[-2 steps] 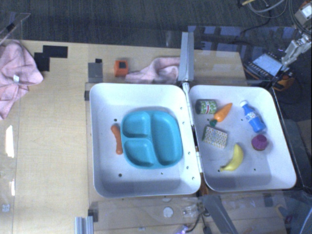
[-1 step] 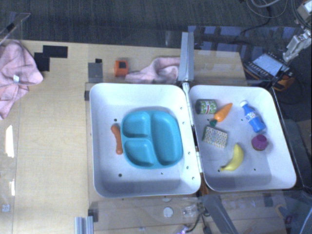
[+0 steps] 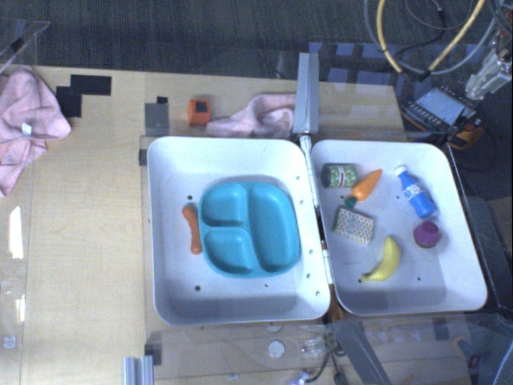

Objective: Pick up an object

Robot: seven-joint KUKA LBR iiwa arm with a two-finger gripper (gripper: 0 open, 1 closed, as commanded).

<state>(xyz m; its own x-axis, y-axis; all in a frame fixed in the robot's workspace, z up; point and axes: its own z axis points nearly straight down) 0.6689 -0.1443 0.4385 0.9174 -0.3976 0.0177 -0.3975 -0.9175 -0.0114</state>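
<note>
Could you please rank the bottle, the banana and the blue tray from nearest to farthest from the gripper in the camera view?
The gripper is at top right, beyond the bins.
1. Bottle, right bin's upper right.
2. Banana, right bin's lower part.
3. Tray, middle of the left bin.
</note>
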